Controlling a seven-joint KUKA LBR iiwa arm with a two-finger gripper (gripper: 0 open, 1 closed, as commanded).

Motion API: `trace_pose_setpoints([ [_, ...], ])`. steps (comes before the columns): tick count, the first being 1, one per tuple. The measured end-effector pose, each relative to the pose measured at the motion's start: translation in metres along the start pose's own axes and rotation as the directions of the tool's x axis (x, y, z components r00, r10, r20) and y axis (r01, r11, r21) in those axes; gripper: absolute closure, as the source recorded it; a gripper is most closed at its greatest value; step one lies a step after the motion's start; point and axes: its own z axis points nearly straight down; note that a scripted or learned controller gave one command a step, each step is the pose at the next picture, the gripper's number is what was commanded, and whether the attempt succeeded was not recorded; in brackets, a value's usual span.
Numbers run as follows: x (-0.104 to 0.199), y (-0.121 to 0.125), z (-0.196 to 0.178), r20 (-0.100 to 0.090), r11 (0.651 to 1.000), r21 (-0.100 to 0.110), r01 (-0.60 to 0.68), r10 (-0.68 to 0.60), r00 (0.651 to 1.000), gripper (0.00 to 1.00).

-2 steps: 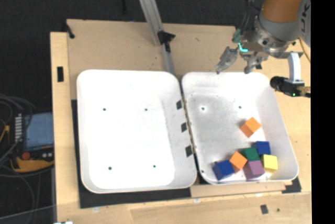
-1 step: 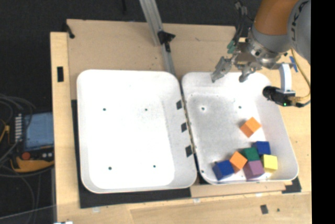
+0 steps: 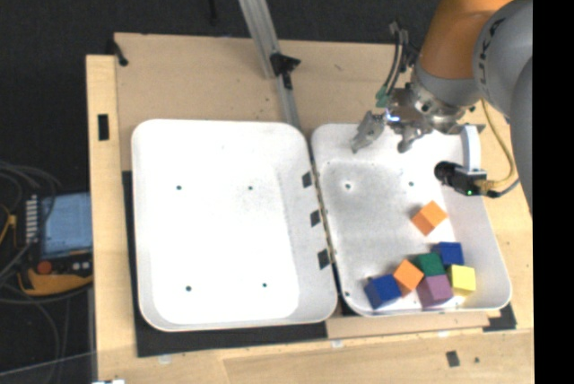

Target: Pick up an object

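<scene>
Hovering over the far end of the right bin [image 3: 359, 194], at about twelve o'clock of it: the jaws [image 3: 384, 133], spread wide and holding nothing, two pale grey prongs splayed above bare white floor.

Sitting well apart from them, down at five o'clock of the bin: a huddle of small blocks. Crowding together there, a blue block [image 3: 382, 290], an orange block [image 3: 408, 274], a green block [image 3: 431, 264], a purple block [image 3: 435, 290], a yellow block [image 3: 463, 278] and a second blue block [image 3: 449, 253]. Lying alone, a little toward the middle, a lone orange block [image 3: 430, 217].

Looking like trouble from here: dropping straight down and closing on empty plastic, the blocks being nowhere under the prongs. Going for the huddle probably means landing on top of a neighbour or shoving the pile against the rim, the gaps seeming too tight. Also likely slippery: smooth-looking faces, sharp corners twisting out of a skewed pinch.

Reading as matt, solid-coloured cubes, crisp-edged. Glossy moulded bins with rounded corners, the left bin [image 3: 224, 221] speckled with a few dark dots. Under both, a flat tan worktop [image 3: 179, 77], looking like board.
</scene>
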Motion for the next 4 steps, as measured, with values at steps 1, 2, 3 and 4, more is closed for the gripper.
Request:
trace_pose_setpoints([
  [1, -0.001, 0.004, 0.043, 0.0, 1.0, -0.001, -0.002, 0.002, 1.0, 0.0],
  [2, -0.002, 0.005, 0.028, -0.001, 1.0, -0.008, -0.005, 0.005, 1.0, 1.0],
  [3, 0.006, 0.003, -0.02, -0.002, 1.0, -0.008, 0.005, -0.005, 1.0, 1.0],
  [4, 0.005, 0.004, -0.026, -0.003, 1.0, -0.006, 0.005, -0.006, 1.0, 1.0],
])
